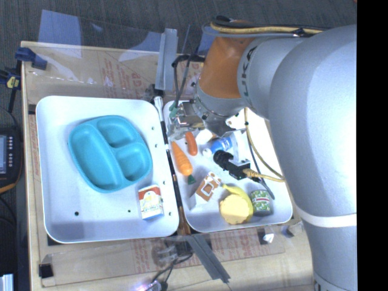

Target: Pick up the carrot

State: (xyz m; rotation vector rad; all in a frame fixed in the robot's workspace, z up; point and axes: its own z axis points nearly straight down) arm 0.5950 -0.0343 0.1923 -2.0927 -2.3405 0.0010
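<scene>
Against the left wall of the right bin lies the carrot, orange, with its green end pointing toward the near edge. It rests free on the bin floor, tilted slightly off the wall line. Just beside its upper end lies a small sausage, close enough to be touching or nearly so. The gripper stands above the carrot's upper end, near the wall; whether it is open or closed cannot be told from this view, and nothing is seen in its grasp.

Risks, as judged from this layout:
- The wall leaves little room on the carrot's left side; a descent may strike the rim.
- The sausage may be taken instead of, or together with, the carrot.
- A grasp at the tapered end may slip.

A small carton, a lemon and a can lie farther along the bin. The left bin holds a blue tray and a small box.
</scene>
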